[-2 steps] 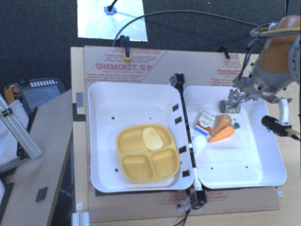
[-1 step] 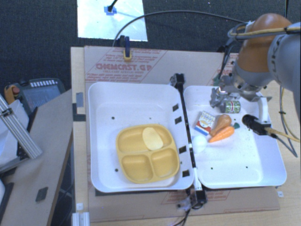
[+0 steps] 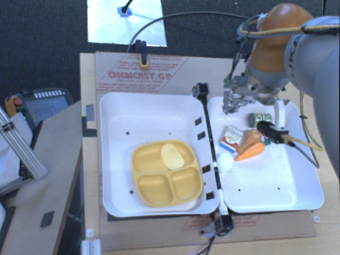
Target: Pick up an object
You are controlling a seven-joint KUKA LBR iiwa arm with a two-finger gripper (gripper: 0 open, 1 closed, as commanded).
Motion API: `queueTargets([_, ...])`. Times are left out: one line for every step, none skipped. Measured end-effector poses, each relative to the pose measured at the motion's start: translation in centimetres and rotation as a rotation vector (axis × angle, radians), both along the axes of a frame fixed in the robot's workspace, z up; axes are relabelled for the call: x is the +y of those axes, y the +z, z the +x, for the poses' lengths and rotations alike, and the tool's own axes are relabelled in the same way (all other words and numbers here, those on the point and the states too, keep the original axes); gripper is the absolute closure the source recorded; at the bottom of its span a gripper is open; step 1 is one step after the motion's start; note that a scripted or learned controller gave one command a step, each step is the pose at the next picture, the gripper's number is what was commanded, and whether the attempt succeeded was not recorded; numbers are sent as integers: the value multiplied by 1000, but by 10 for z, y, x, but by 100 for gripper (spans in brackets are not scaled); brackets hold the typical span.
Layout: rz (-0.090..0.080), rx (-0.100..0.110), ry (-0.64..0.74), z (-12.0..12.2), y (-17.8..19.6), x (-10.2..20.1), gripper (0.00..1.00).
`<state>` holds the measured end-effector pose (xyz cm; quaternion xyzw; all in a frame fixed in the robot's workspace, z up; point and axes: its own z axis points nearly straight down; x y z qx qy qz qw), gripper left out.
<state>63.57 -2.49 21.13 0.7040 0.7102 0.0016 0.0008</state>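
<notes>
Pale wooden bench [image 3: 89, 158], topped by a cardboard sheet [image 3: 159, 73] printed with red lettering. Directly on the cardboard: two shallow white bins, side by side and touching along the middle seam. Left bin [image 3: 114, 142] toward the bench's left edge; right bin [image 3: 287, 190] beside it. Black clips [image 3: 203, 137] spaced along the seam between the bins. Yellow clamp [image 3: 143, 57] pinching the cardboard's far edge. Small grey tabs [image 3: 89, 110] stuck on the bare wood left of the cardboard. Second, lower table surface [image 3: 42, 185] abutting at the left, with a small dark tag [image 3: 47, 218] lying on it
</notes>
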Motion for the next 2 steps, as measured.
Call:
queueTargets([1,0,1,13,14,53,100])
queueTargets([1,2,2,13,7,112,100])
